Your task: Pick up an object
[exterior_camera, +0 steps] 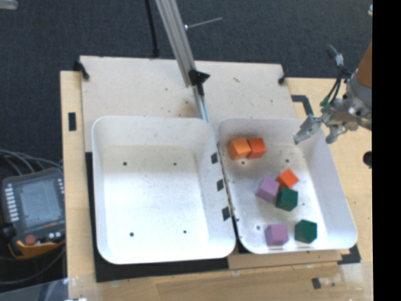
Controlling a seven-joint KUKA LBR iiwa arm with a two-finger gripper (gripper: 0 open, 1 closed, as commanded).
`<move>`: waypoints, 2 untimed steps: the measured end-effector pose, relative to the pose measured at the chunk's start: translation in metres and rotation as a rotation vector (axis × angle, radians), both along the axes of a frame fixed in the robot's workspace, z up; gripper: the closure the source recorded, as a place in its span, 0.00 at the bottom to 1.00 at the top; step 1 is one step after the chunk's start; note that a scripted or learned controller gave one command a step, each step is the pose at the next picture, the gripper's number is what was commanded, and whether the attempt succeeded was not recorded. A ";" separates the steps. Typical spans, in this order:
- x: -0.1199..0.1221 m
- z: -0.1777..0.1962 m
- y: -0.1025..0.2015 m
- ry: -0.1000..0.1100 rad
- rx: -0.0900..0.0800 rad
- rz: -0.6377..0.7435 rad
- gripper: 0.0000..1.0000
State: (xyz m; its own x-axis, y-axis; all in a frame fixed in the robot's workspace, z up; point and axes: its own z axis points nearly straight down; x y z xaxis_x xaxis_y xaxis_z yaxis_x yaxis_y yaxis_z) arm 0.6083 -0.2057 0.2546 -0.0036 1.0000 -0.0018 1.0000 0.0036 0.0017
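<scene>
On my feed the surface (72,168) carries two white bins (103,187), the right bin (335,193) holding orange (246,148), purple (268,189) and green blocks (287,199), while my tool (318,132) hangs over that bin's upper right rim, fingers apart, gripping nothing.

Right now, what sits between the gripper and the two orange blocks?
Nothing: in the camera view, just bare white bin floor separates the gripper from the orange blocks.
</scene>
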 end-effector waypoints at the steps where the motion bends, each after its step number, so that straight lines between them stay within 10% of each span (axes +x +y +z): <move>1: 0.000 0.000 0.000 0.000 -0.001 0.001 0.00; 2: -0.001 -0.045 0.007 0.004 0.001 0.003 0.00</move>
